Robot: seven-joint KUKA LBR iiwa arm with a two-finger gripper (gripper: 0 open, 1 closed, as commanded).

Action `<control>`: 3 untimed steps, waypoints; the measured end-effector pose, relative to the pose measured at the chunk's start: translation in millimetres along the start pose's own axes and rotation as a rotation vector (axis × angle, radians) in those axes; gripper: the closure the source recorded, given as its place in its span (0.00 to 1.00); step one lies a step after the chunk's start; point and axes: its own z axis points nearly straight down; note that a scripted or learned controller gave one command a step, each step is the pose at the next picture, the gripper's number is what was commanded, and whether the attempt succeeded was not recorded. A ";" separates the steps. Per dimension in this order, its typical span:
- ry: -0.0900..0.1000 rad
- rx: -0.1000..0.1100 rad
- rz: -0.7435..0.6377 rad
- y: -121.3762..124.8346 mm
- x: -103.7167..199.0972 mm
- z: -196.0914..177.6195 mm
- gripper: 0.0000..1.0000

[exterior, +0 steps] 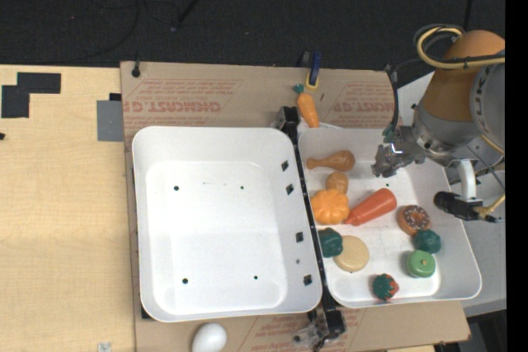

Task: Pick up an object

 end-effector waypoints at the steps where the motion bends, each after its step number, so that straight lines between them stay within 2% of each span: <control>1: 0.000 0.006 0.003 -2.6 -1.6 3.1 0.00; 2: 0.002 0.009 0.000 13.1 60.4 47.8 0.00; 3: 0.002 0.009 0.001 12.7 90.8 45.6 0.00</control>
